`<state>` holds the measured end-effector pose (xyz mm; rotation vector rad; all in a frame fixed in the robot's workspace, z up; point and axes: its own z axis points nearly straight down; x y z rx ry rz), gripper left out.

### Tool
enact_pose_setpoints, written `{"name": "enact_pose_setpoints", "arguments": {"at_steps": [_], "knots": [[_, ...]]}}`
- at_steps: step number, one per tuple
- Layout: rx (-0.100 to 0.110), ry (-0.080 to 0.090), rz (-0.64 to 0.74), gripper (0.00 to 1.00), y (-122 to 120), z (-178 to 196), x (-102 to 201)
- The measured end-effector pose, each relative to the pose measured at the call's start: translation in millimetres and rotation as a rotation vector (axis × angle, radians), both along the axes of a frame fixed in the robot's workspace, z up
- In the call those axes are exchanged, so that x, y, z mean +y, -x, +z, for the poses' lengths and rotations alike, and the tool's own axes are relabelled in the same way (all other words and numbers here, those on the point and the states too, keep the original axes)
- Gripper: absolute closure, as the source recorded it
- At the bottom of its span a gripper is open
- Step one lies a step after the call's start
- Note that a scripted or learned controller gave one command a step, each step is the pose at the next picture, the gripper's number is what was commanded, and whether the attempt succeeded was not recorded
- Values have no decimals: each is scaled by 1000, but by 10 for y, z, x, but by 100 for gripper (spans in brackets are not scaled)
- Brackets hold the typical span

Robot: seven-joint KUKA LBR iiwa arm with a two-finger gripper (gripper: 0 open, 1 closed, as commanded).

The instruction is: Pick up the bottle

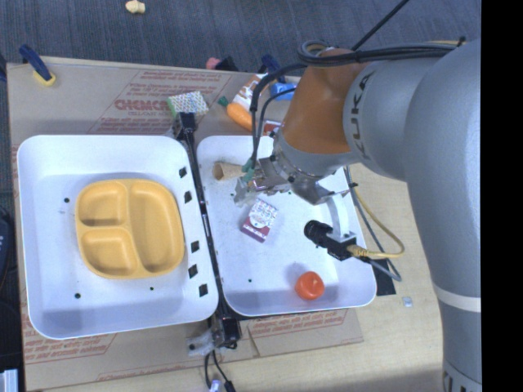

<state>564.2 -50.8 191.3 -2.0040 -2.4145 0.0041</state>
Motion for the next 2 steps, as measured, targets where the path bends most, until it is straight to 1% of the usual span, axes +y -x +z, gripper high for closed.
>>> {"name": "enact_pose_setpoints", "arguments": {"at_steps": [1,2], "knots": [[1,-1,171,100,593,-1,560],[1,-2,306,100,882,0,528]]}}
